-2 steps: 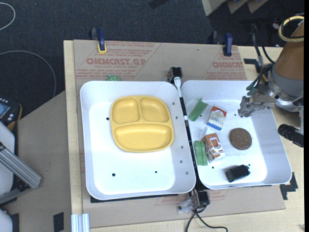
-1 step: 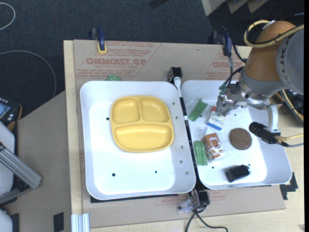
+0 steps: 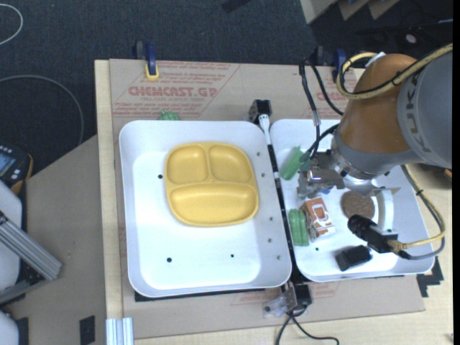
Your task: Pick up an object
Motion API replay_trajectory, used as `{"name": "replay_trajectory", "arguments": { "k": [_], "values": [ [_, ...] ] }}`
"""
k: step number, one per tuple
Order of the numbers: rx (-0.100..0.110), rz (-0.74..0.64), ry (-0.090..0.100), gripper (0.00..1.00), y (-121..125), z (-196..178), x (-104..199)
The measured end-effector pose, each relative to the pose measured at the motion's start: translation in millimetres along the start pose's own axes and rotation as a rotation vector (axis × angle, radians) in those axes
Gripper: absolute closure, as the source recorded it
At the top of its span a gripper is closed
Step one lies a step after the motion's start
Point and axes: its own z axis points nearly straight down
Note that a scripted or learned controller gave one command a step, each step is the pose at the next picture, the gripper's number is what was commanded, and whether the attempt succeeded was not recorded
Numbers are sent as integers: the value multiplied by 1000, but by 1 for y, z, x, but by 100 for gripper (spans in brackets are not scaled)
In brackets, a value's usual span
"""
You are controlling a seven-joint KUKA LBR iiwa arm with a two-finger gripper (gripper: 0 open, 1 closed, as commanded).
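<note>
My jaws (image 3: pixel 314 179) hang low in the right bin (image 3: pixel 420 261), centre-right of the frame; whether they are parted I cannot tell. Just below lies an orange-and-white packet (image 3: pixel 320 218), green pieces (image 3: pixel 297 228) beside it. The yellow divided tray (image 3: pixel 211 182) fills the left bin (image 3: pixel 144 228).

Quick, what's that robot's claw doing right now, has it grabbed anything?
Gripper: cannot be told; it is low in the right bin, by the orange-and-white packet.

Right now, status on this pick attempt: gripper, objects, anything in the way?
Gripper low over right bin, grasp unclear. Orange-white box just below it, green pieces beside. Yellow divided plate alone in left bin. Arm hides part of the bin.
</note>
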Motion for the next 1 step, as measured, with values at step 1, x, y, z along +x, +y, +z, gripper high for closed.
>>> {"name": "replay_trajectory", "arguments": {
  "k": [1],
  "values": [
    [-5,0,-3,100,-27,-30,63]
  ]
}}
